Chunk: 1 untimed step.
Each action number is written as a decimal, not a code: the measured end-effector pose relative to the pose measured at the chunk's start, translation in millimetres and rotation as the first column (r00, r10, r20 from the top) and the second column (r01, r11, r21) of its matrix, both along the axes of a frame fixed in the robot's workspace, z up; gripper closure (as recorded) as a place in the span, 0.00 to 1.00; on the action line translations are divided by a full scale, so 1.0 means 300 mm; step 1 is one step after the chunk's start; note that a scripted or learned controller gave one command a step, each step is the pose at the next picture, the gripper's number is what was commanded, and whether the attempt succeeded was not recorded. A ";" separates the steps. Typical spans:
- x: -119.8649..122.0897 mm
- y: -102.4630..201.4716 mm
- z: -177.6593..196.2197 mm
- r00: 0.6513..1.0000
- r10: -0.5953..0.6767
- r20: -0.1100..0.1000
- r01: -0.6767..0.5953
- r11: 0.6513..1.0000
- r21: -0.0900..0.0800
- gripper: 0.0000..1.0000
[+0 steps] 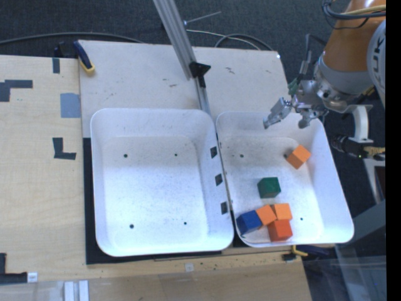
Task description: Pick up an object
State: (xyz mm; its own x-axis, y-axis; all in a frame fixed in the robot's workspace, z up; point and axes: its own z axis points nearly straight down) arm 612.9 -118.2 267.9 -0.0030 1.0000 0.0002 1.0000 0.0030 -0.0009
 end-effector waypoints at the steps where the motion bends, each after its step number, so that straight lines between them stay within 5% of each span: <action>1: -0.094 0.061 -0.026 1.000 -0.001 -0.002 0.001 1.000 0.000 0.00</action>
State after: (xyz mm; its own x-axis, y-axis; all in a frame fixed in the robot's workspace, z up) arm 584.7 -100.0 260.1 -0.0022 1.0000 -0.0002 1.0000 0.0022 -0.0031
